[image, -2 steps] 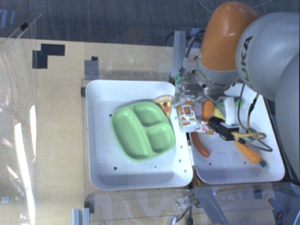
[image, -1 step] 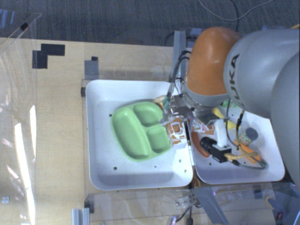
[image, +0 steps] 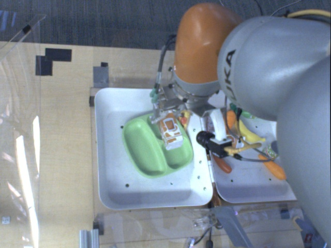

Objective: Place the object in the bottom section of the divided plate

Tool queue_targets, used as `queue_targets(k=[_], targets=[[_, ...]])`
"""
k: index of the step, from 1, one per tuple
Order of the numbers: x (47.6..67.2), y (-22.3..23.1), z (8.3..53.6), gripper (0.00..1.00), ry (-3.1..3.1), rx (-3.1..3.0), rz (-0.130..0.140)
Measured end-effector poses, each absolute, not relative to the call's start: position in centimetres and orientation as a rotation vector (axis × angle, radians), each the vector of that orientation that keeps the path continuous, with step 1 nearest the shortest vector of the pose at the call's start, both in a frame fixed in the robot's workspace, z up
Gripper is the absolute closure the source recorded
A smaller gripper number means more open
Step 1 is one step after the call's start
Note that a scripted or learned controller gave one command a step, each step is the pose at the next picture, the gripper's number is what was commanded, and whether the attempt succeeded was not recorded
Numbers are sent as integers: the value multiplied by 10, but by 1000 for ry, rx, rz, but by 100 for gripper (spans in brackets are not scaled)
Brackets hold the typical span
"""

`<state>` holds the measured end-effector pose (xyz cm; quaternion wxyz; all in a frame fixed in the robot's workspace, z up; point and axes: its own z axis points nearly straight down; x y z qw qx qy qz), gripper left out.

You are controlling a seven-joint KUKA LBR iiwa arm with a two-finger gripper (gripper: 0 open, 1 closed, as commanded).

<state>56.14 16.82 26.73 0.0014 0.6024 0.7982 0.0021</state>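
Scanning left to right, we see the left bin [image: 111, 154] carrying a green divided plate [image: 147, 149] toward its middle. A small white-and-orange carton [image: 171, 132] sits tilted over the plate's right section, near the bin's right wall, between the fingers of the gripper [image: 166, 119], which are clamped on its top. Whether the carton touches the plate we cannot tell. Right bin [image: 253, 190] carries a banana [image: 248, 133], carrot [image: 274, 170], other clutter under the arm [image: 269, 61].
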Motion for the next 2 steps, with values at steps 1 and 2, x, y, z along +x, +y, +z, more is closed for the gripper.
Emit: queue_targets(k=[1,2], targets=[[561,168,267,0,2506,1890,7],[520,157,233,0,2613,1740,5]])
